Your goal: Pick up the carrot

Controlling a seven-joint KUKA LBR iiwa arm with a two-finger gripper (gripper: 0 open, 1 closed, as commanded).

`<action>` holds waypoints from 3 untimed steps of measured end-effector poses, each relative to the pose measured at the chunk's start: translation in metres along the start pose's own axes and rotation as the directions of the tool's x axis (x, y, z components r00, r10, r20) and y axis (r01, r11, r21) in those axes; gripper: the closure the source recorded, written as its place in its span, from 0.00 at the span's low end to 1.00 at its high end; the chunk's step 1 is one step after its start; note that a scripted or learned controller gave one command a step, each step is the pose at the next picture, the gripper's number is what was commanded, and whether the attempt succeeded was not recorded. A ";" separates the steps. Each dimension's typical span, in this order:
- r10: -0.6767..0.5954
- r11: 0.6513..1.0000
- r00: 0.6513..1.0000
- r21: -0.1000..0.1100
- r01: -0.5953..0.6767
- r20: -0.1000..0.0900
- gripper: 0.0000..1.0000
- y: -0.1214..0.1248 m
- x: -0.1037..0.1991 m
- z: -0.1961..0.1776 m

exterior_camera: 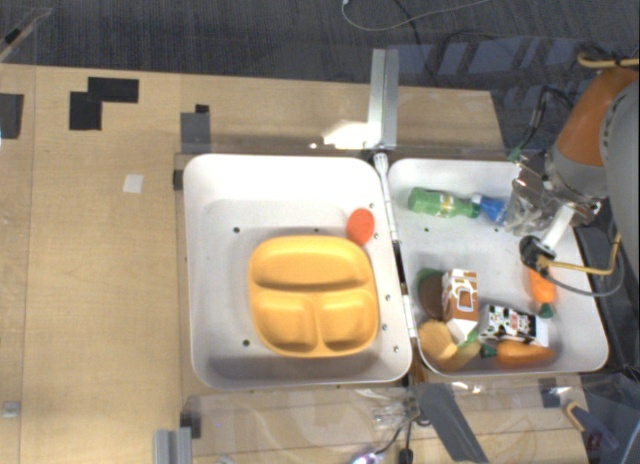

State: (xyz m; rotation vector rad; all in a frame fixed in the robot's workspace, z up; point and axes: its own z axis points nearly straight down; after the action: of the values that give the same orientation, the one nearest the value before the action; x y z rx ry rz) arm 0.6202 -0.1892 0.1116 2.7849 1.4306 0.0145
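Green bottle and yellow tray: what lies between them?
In the camera view, an orange ball lies by the tray, then the two bins' walls.

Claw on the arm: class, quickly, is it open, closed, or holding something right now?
Claw: cannot be told; it hangs over the right bin.

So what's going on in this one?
A grey arm reaches into the right bin from the right, after the carrot. Its tool is over the bin's right side, just past the green bottle. The carrot lies at the near edge beside a black-and-white pack, apart from the tool, not yet picked up. A smaller orange thing lies nearer the tool. The left bin holds a yellow tray.
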 end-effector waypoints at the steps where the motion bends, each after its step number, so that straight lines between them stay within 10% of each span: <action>1: 0.126 0.992 0.992 0.010 -0.127 0.004 1.00 0.022 0.013 0.025; 3: -0.065 0.998 0.998 0.008 0.065 0.001 1.00 0.014 -0.001 0.024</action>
State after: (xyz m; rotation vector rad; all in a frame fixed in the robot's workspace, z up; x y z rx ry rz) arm 0.6310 -0.1986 0.0875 2.7422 1.5237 0.0072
